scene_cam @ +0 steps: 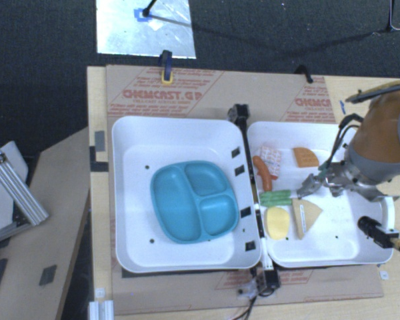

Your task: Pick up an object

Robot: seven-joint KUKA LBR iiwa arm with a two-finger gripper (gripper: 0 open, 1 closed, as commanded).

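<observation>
The wedge (309, 215) (pale tan) lies just below our gripper (311, 185), whose grip state we cannot tell, right bin (333, 245).

Illumination was even and moderately bright, with a cool bluish cast. The white bins (180, 129) approached overexposure, losing surface detail. A metallic sheet (145, 19) at top showed patchy specular glare. Shadows were soft and faint beneath the blue divided plate (193, 202). Focus was slightly soft overall, with visible grain on the dark floor (33, 52).
</observation>
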